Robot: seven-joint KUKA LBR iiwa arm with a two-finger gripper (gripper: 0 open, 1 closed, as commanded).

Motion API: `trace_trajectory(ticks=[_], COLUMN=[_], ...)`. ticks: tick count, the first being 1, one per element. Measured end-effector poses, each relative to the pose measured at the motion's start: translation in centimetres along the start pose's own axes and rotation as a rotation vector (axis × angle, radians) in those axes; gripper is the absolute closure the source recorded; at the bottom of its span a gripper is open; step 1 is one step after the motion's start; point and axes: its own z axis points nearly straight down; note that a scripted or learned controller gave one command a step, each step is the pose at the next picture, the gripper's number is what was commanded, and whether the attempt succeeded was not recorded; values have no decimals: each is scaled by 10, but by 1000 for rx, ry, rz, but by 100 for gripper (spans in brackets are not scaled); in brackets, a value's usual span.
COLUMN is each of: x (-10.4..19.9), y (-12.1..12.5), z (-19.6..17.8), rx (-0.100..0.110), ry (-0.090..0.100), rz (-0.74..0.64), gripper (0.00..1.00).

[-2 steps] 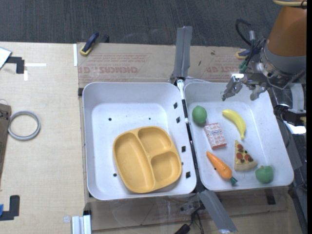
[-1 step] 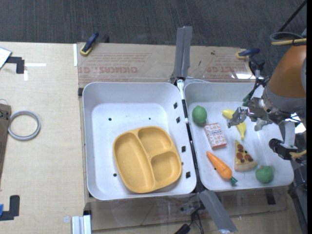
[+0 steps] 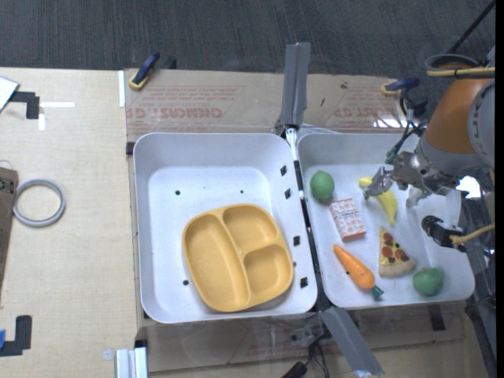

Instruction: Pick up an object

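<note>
The pincer (image 3: 398, 181), its grip state impossible to tell, hangs over the banana (image 3: 385, 201); next it should descend squarely and clamp.

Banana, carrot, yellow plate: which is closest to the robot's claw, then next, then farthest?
From the gripper:
1. Banana, right beneath it in the right bin.
2. Carrot, lower in the same bin.
3. Yellow plate, over in the left bin.

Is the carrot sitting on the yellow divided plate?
No, the carrot lies in the right bin beside the pizza slice; the yellow plate is in the left bin.
</note>
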Motion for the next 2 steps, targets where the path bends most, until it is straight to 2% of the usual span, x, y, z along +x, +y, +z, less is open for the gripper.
trace_trajectory(ticks=[1, 2], x=[0, 30], y=[0, -10], z=[-9, -117], rx=[-1, 0], ry=[0, -1], rz=[2, 92], gripper=[100, 100])
